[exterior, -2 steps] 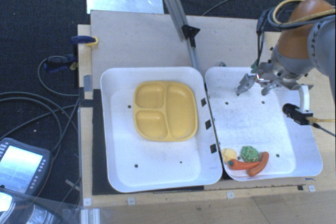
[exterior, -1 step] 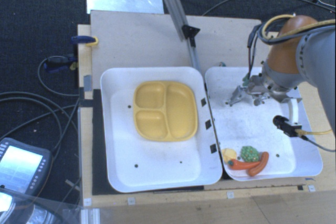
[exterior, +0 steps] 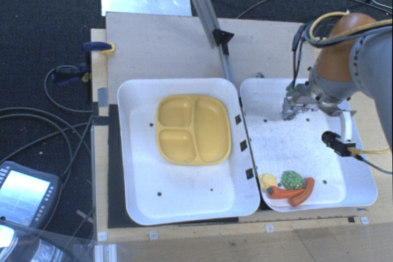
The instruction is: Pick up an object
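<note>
Gripper [exterior: 293, 108] over right bin [exterior: 359, 193], upper part; we cannot tell its state. Toy food at bin's near edge: broccoli [exterior: 292, 180], red sausage [exterior: 303, 192], carrot [exterior: 281, 192], yellow piece [exterior: 268, 180]. Left bin [exterior: 141, 193] holds yellow divided plate [exterior: 193, 129]. We read no writing.

Bright even light, soft shadows, sharp
</note>
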You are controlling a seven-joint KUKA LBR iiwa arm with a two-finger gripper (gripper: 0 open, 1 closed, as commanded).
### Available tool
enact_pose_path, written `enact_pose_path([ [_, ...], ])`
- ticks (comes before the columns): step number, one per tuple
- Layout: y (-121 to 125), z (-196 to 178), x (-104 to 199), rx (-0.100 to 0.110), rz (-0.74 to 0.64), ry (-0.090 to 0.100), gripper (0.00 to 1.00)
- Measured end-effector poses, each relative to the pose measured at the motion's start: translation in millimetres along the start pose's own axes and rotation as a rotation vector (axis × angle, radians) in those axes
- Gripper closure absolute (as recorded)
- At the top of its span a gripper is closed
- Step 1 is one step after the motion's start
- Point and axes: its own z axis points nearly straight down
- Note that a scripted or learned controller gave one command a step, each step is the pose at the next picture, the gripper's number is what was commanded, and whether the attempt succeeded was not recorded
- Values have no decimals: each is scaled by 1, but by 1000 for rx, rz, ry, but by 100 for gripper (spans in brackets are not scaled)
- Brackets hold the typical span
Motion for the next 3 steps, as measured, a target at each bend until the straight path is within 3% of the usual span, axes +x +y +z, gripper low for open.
enact_pose_path([
  [2,11,-118,-1,-5,-7,-2,100],
  [3,6,-121,46,2,-11,1,100],
])
